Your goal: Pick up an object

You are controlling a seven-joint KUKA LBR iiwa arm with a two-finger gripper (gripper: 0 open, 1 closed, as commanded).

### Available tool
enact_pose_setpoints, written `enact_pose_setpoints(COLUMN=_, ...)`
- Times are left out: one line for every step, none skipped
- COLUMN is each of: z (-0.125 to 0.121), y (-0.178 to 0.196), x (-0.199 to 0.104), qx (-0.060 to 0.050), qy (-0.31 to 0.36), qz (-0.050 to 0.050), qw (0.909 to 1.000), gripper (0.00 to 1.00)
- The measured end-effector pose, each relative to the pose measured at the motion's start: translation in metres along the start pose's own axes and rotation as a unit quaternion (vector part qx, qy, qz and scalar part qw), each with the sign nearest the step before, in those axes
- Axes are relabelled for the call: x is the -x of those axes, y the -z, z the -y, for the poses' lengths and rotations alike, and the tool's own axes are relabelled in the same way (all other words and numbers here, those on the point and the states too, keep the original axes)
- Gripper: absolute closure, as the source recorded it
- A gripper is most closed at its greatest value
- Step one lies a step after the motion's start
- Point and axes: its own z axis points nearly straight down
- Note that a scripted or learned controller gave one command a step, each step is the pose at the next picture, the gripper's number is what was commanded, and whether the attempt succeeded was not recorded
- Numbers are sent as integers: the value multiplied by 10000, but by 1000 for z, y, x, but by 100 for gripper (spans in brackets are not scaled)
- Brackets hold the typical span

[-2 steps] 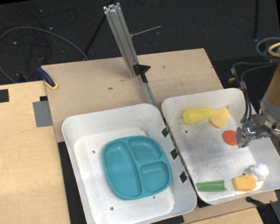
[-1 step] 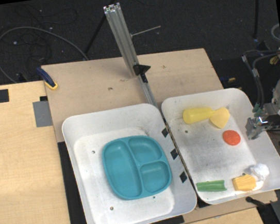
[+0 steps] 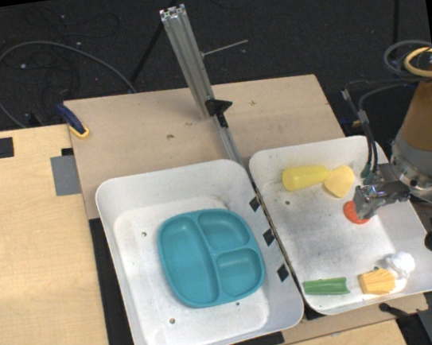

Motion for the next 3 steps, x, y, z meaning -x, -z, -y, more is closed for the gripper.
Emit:
enact_pose_setpoints(z=-13, y=4, x=-43, qx=2, qy=1, qz=2, qw=10000, gripper=100)
enact_pose_setpoints(z=-25, y=-2, x=-105, qx=-6, qy=8, qz=-3, qw=10000, gripper=100)
enact_pose_setpoints(z=-40, y=-3, x=-148, qx=0, qy=1, qz=2, qw=10000, gripper=100)
